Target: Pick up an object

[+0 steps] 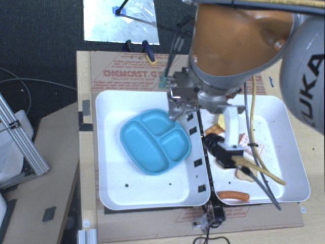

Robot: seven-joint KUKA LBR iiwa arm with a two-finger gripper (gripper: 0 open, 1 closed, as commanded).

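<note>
hand [179,111] over left bin [111,187], at plate [152,144] upper-right rim | plate body lies down-left of hand | grip: can't tell open/shut, nothing seen held

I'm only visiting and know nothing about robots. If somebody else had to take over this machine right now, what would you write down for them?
End effector: low at the far right rim of the blue divided plate; I can't tell whether it has a grip on it.
Things: the plate lies flat in the left bin. The right bin holds an orange sausage-shaped piece at its near edge, plus a few small bits.
Done: nothing visibly lifted yet.
Left: grasp one object and raise it out of its bin.
</note>
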